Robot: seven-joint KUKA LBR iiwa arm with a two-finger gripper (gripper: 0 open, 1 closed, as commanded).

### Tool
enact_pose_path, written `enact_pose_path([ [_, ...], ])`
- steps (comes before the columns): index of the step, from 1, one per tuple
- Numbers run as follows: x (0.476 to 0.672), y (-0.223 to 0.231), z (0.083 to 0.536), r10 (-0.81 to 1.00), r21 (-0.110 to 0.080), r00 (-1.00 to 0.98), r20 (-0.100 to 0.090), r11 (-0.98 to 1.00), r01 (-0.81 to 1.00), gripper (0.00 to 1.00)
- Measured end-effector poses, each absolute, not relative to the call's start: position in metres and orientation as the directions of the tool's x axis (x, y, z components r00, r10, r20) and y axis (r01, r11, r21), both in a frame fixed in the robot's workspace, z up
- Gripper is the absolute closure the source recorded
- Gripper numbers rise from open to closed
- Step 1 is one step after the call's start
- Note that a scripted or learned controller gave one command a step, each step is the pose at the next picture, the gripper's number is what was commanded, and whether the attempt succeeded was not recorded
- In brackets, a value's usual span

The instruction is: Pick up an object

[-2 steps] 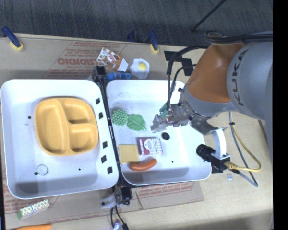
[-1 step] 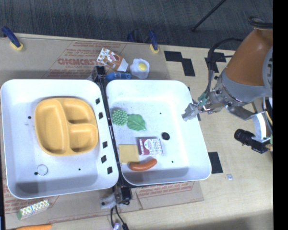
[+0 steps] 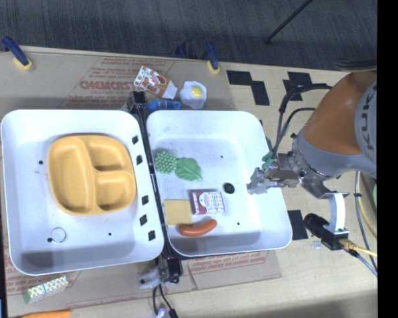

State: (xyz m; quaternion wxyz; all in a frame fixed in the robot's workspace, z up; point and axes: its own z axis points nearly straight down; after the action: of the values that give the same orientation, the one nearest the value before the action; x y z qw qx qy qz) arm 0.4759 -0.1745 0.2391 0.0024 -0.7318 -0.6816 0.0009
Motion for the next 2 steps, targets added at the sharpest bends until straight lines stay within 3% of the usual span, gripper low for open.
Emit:
enact_pose_path([
  [1, 0.4758, -0.1601, 0.1787, 1.0, -0.005, -0.006, 0.002, 0.007, 1.0, 1.0],
  [2, 0.4759, -0.1603, 0.1789, 1.0, -0.005, -0.006, 0.001, 0.006, 1.0, 0.0],
])
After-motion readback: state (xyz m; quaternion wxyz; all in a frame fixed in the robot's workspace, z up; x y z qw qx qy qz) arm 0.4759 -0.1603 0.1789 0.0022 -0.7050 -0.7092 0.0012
